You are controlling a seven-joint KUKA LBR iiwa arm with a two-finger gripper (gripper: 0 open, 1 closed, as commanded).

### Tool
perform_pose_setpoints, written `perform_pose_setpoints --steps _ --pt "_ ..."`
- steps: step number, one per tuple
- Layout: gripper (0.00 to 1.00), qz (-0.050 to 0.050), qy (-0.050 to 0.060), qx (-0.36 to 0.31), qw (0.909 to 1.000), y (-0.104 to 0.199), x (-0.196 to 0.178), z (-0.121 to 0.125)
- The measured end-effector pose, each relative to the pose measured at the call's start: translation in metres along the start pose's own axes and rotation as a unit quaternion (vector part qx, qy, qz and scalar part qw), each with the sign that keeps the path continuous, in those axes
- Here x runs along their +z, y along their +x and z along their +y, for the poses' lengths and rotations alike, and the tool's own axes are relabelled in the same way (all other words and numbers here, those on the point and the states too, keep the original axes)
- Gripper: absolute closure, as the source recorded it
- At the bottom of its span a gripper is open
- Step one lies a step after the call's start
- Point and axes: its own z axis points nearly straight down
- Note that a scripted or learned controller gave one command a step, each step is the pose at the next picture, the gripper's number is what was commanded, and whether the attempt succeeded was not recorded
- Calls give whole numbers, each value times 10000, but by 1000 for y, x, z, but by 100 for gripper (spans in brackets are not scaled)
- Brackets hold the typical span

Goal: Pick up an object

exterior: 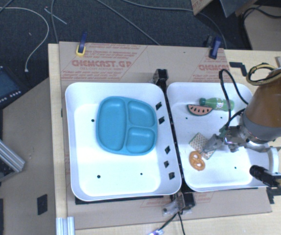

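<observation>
You see the arm point(270, 106) coming in from the right side, over the right bin point(238, 180). Its tool point(210, 146) is low in this bin, near the middle, and it points to the left. The tip of the tool is just beside a small grey checkered piece point(198, 141), and it seems to touch this piece, but you cannot tell if the fingers are open or closed, and nothing is clearly seen between them.

Just below the tool lies a small orange pretzel point(197, 160) on the floor of the bin, very near to the grey piece. Further up in the same bin you find a watermelon slice point(200, 109), with the red side and green edge, and just beside it to the right a green bottle point(218, 103) that lies on its side.

In the left bin point(81, 170) there is a blue plate point(126, 125) with three compartments, lying flat in the upper middle. The two bins stand side by side on the worktop point(106, 58), which is covered with brown cardboard.
</observation>
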Motion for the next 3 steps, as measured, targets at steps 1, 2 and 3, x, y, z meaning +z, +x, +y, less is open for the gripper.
perform_pose_setpoints --steps 1,2,3 --pt "0 9 -37 -3 10000 1 17 2" --pt "100 4 -85 -5 10000 1 4 5" --pt "100 -21 -56 -6 10000 6 -41 5"
